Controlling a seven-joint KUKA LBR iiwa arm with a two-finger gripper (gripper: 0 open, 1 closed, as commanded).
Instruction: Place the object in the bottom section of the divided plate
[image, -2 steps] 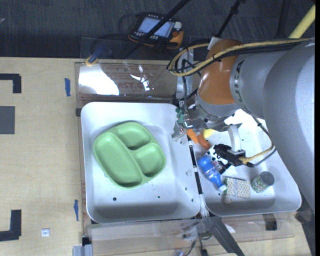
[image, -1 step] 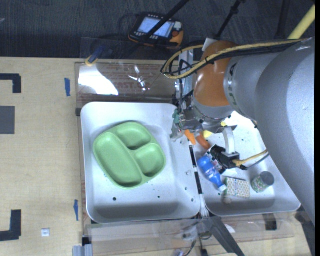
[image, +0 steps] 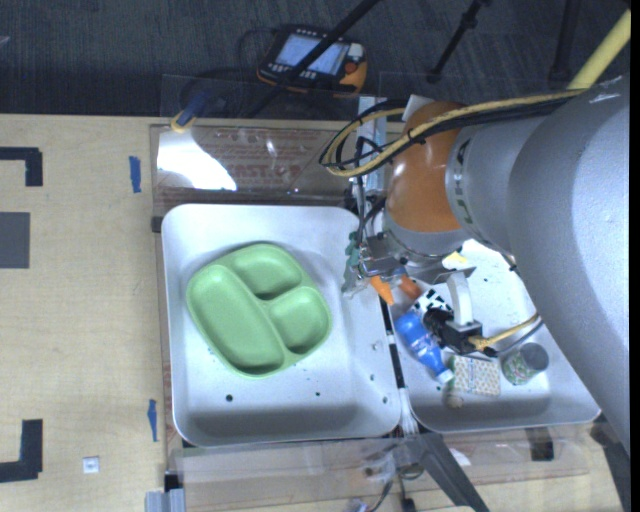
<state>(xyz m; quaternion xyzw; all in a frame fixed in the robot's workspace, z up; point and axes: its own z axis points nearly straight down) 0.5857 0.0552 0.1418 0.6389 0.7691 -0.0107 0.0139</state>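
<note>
gripper (image: 372, 268) over the divider between bins, grip state can't tell, green divided plate (image: 258, 307) in left bin, blue bottle (image: 420, 342) in right bin

Grey arm (image: 560, 190) entering from the right; orange wrist band (image: 425, 185) at upper centre; end effector (image: 375, 262) pointing downward at centre.

The scene is evenly and brightly lit from above. Glare whitens a clear sheet (image: 200, 160) behind the left bin (image: 200, 400), whose walls carry soft shadows. The arm (image: 560, 200) looms large and slightly blurred.
</note>
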